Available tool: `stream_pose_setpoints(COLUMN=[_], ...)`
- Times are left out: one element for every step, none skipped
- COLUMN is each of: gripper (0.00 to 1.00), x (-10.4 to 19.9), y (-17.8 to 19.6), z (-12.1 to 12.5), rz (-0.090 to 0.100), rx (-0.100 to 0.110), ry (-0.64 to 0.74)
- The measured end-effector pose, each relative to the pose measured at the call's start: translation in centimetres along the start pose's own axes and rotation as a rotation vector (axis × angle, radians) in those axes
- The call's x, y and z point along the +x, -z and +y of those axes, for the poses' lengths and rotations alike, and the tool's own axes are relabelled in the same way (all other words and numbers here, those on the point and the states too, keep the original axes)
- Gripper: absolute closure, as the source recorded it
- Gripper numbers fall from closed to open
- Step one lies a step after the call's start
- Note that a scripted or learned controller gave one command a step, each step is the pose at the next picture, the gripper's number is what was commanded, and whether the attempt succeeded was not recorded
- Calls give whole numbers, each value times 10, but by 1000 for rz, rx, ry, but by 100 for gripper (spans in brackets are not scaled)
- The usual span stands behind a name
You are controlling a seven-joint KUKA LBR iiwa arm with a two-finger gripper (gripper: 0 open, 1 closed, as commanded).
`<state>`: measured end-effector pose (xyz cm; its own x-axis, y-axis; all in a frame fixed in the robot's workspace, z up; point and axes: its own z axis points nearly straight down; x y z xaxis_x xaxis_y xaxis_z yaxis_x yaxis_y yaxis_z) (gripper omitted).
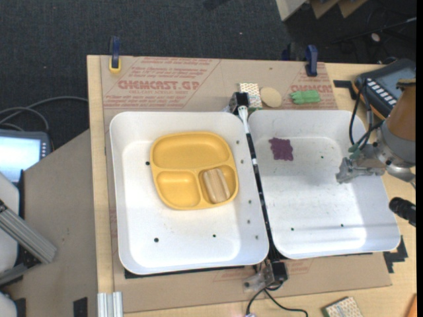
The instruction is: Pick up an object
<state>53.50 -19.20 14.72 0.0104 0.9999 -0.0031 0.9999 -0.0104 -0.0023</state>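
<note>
Over right bin's right edge: gripper (345, 172) is seen low above the bin floor, arm reaching in from the right.
Gripper state: cannot be told at this size; nothing is visible in its grasp.
Progress: no pick is judged done yet; approach, grasp and lift are all left.
Nearest candidate: purple object (282, 148), lying flat on the right bin (330, 240) floor, left of the gripper and slightly farther back, apart from it, bare floor between.
Other candidate: tan block (214, 184), well to the gripper's left, resting in the lower right compartment of the yellow tray (192, 152) in the left bin (132, 230).
Outside the bins: round beige item (270, 97) and green item (305, 97), on the board beyond the gripper, to its left.
</note>
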Motion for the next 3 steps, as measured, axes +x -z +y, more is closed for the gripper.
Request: stream_pose_setpoints(gripper=[100, 100, 100], x=[7, -35, -28], y=[7, 137, -53], z=[4, 37, 88], rz=[3, -6, 9], rx=[-4, -20, 11], ry=[10, 10, 13])
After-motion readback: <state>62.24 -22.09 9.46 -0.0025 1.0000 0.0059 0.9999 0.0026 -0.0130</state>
